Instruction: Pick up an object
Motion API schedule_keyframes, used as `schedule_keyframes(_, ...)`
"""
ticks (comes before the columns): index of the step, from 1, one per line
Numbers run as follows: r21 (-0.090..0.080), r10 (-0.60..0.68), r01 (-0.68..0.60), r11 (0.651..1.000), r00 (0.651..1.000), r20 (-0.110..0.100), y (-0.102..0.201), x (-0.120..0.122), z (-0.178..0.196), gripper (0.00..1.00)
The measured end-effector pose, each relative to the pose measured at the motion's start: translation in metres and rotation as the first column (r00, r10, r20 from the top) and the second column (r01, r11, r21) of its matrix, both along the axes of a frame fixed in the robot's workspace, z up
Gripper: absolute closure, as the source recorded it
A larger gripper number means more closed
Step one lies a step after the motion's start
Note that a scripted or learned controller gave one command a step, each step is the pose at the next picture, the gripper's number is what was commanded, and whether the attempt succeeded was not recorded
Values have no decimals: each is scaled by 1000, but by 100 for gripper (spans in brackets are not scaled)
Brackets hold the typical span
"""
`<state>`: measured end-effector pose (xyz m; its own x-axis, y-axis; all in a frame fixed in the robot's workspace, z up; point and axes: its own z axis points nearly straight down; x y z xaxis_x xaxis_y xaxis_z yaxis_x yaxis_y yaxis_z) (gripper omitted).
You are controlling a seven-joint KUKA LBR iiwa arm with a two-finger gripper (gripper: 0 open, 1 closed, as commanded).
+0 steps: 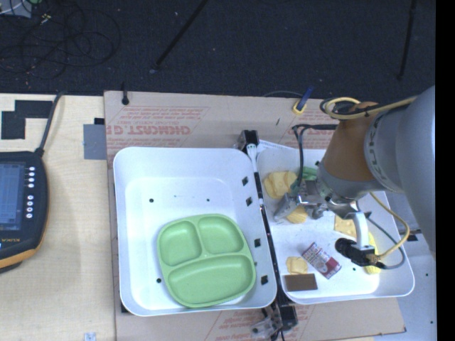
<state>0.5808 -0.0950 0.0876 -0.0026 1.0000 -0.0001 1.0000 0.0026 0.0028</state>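
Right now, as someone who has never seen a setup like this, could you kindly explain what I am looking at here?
One camera looks down at a slant on a bench with two shallow white bins. The grey and orange shape on the right is a robot arm, reaching into the right bin. Its gripper sits low among small items there: yellow pieces, a red and white packet and a brown block. I cannot tell whether it holds anything. The left bin contains a green divided plate. A handheld control tablet lies at the far left.
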Motion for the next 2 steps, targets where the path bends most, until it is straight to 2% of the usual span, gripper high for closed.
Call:
schedule_keyframes(1, 3, -3, 3, 1000, 1000, -9, -1, -3, 8, 100)
schedule_keyframes(2, 3, -4, 4, 1000, 1000, -10, -1, -3, 8, 0)
